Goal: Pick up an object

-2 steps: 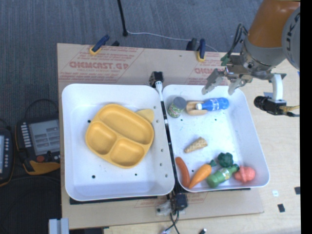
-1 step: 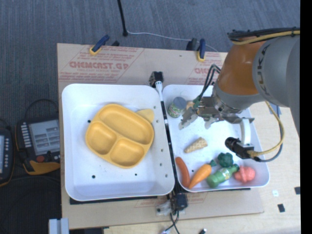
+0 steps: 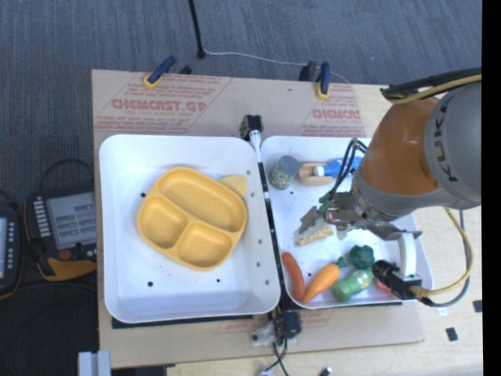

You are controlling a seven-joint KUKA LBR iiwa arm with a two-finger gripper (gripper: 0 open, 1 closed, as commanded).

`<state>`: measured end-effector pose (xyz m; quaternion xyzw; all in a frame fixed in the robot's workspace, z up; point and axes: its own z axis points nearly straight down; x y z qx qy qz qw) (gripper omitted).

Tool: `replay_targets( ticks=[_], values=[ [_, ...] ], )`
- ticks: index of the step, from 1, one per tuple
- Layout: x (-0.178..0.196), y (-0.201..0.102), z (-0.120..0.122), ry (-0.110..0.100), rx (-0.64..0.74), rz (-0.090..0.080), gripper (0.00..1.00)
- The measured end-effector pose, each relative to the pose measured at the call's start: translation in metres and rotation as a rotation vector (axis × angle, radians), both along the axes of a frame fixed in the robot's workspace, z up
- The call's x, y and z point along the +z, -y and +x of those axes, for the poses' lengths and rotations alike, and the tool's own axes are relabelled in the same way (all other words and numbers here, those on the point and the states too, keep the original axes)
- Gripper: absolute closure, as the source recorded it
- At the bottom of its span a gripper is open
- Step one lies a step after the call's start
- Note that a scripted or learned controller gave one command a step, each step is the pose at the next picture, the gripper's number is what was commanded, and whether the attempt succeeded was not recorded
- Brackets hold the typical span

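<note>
Two shallow white bins sit side by side on a brown cardboard-covered bench (image 3: 156,104).

Left white bin (image 3: 125,288): holds a yellow plastic divided plate with three compartments (image 3: 192,216), lying tilted near the bin's middle. A pale yellow flat piece (image 3: 235,183) pokes out from behind the plate's upper right edge, touching it.

Right white bin (image 3: 293,300): crowded with toy food. Near the top left, a small grey-green can (image 3: 282,171) lies on its side; just beside it to the right, a tan bread-like roll (image 3: 315,173), then a blue object (image 3: 335,165) partly hidden by the arm. Mid-bin, a pale wedge-shaped piece (image 3: 311,233), cheese-coloured. Along the near edge: an orange-red chilli-shaped item (image 3: 293,275), an orange carrot (image 3: 322,281) leaning against it, a light green vegetable (image 3: 350,284) and a dark green broccoli-like piece (image 3: 361,255).

The grey arm with orange band (image 3: 403,151) reaches in from the right, over the right bin. The gripper (image 3: 329,210) hangs just above the pale wedge, its dark fingers close to or touching the wedge's upper edge. Cannot tell whether the jaws stand apart or together; nothing is clearly seen between them.

Two blue-and-yellow clamps (image 3: 160,70) pin the cardboard at the far edge.
</note>
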<state>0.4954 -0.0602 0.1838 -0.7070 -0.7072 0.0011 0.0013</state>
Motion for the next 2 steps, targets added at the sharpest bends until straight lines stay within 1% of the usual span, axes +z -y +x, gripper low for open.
replay_targets(
  ticks=[1, 2],
  values=[
    [-0.086, 0.032, -0.009, 0.006, 0.001, 0.0, 0.0],
    [-0.089, 0.042, 0.042, 0.02, -0.001, -0.005, 0.0]
  ],
)
